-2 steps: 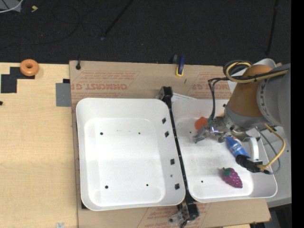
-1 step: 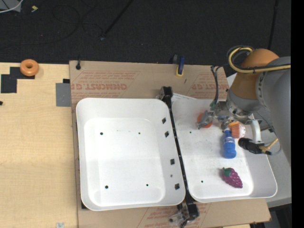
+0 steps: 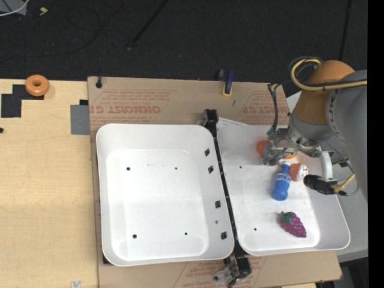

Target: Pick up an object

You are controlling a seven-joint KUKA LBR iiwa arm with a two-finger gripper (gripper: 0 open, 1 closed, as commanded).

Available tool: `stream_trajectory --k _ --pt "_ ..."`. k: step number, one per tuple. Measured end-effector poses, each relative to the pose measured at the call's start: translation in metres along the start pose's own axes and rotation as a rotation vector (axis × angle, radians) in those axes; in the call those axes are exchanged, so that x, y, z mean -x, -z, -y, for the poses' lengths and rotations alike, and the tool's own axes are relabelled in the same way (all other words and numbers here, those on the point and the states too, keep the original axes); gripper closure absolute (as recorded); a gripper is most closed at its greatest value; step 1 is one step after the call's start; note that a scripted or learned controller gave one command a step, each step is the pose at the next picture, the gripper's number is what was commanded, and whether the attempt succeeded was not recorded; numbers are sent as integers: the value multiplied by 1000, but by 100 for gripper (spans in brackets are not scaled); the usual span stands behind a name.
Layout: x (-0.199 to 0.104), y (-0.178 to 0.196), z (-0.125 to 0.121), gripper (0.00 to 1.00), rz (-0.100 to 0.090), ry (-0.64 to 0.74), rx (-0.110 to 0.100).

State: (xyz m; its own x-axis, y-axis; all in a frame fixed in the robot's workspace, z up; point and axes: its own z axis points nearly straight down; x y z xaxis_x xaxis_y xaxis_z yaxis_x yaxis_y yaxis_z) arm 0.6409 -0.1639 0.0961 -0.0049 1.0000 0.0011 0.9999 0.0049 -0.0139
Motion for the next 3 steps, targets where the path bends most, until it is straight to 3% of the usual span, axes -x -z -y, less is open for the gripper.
stream_trajectory --k 1,2,3 --pt "-1 0 -2 0 1 1 7" --pt "0 10 -1 100 0 2 4" --pt "0 10 -1 0 1 3 5"
